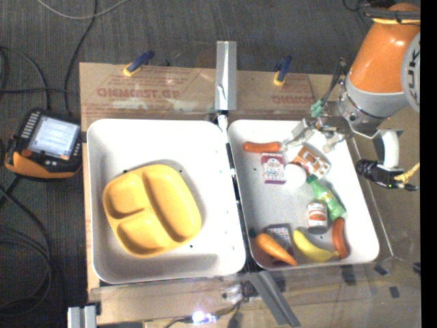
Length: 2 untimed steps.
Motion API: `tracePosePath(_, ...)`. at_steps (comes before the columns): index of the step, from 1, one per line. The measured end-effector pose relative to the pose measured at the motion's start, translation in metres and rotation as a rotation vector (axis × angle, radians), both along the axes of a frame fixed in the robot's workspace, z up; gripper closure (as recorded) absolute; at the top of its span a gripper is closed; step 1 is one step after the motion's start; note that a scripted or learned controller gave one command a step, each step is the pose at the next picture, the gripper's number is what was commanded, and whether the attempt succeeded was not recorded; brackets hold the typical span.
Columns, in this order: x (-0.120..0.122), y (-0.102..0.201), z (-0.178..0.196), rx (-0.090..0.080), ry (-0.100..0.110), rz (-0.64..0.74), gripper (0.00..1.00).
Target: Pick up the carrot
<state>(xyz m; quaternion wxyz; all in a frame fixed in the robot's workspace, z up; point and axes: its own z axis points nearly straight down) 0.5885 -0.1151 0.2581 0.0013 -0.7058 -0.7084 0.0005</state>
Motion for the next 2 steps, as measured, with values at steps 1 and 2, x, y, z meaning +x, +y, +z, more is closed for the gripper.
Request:
tracePosePath(1, -0.014, 0.127, -0.043, 0.0, 0.0, 0.154, 0.0)
tracePosePath(2, -0.068, 0.068, -0.075, 0.001, 0.0, 0.392, 0.0)
